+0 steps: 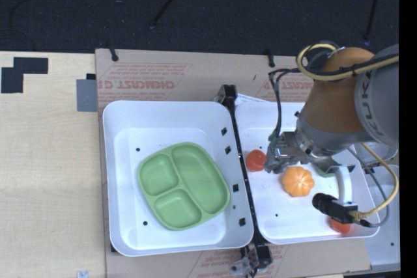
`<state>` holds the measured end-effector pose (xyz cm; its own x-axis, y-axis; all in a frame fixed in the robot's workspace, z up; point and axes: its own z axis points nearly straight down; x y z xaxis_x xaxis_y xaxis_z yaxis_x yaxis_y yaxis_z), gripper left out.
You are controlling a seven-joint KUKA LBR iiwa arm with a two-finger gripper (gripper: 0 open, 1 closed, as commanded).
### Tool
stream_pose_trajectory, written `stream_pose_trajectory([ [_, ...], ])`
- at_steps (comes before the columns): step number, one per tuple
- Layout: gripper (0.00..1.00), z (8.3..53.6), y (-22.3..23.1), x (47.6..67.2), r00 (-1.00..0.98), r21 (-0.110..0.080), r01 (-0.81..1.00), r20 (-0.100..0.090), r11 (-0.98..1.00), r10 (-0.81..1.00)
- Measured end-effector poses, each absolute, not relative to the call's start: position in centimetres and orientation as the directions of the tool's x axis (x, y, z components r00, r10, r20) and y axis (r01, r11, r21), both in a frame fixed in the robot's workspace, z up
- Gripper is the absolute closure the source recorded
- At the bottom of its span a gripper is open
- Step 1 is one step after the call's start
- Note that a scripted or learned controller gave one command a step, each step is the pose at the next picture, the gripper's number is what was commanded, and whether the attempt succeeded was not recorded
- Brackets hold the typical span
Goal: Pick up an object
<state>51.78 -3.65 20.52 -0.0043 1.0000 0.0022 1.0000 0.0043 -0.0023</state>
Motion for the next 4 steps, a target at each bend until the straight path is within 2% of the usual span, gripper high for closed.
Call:
stream_pose_trajectory([
  [1,1.0,20.4,0.7,54.0,-0.003,-0.002,1.0,0.0,0.003,1.0],
  [2,1.0,20.2,5.1,57.1,-0.004,-0.002,1.0,0.002,0.004,1.0],
  [3,1.0,22.1,9.5,59.8,-0.003,0.0,1.0,0.001,0.003,1.0],
  [4,1.0,21.7,11.0,62.6,0.0,-0.001,1.0,0.0,0.0,1.0],
])
